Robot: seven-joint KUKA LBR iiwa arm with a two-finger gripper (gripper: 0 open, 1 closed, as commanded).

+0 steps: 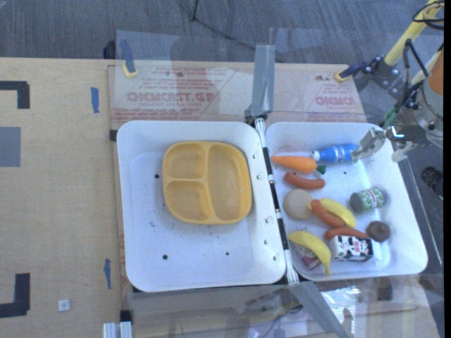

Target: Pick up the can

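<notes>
The can (368,200) lies on its side in the right bin (412,259), near that bin's right wall. White floor is bare above the can. A brown ball (378,230) sits just below it, a banana (339,210) to its left. The gripper (380,141) hangs up past the can, by a blue bottle (335,153). I cannot tell if its fingers are spread.

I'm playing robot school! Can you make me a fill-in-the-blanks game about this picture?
1. The yellow plate lies in the ____ bin.
2. The tool is over the ____ bin, near the blue bottle.
3. The carrot is colored ____.
4. The can lies between the blue bottle and the ____ ball.

Missing words: left; right; orange; brown
</notes>
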